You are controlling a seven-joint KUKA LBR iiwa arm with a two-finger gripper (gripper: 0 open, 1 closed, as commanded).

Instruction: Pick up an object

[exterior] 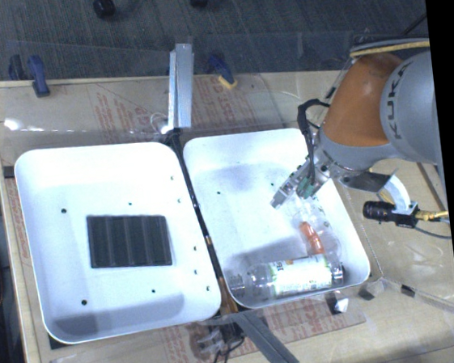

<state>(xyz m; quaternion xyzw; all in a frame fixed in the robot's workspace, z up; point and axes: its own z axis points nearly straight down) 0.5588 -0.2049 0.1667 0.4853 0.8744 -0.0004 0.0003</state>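
Clear plastic makes the bottle at the lower edge of the right bin slippery; the gripper, at centre-right above an orange-capped item, could slip off either, its grip state impossible to tell.

**Inspector:** Describe the arm's casing.

**Assistant:** Smooth, rounded grey shell, with dark lettering partly visible on the upper segment. A broad orange band wraps the section above the wrist; it looks glossy and bulbous.

**Inspector:** Cabling?

**Assistant:** One black cable loops along the outer side of the orange band, running toward the wrist.

**Inspector:** The end effector?

**Assistant:** The end effector is a small metallic assembly, silvery with a touch of green, too blurred for finer detail. A grey collar joins it to the wrist.

**Inspector:** Screws, labels?

**Assistant:** None that can be made out.
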